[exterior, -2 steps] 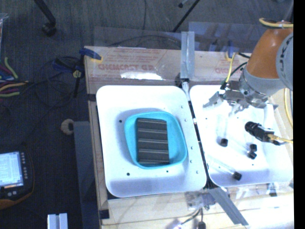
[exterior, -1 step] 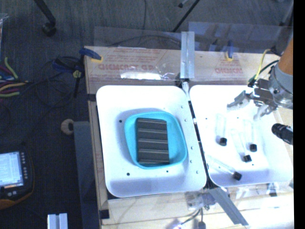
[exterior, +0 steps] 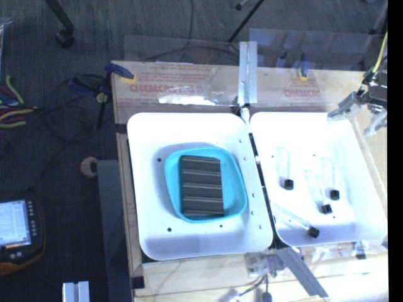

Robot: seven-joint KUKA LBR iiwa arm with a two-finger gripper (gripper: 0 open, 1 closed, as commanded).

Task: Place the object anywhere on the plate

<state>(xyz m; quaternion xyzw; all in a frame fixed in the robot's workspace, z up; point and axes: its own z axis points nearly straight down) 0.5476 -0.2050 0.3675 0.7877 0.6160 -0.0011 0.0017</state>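
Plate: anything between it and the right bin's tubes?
Yes. A dark ribbed block covers the middle of the plate, leaving only blue rim bare; the bins' adjoining walls lie between the tubes and it.

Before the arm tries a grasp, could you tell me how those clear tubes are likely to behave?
The clear tubes look round and slim, so they would probably roll if nudged. Their glossy, see-through walls suggest a slippery grip. They seem light and may skid across the right bin.

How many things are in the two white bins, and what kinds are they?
Blue plate: 1
Dark ridged block lying on the plate: 1
Clear tubes with black caps in the right bin: 4
Total: 6
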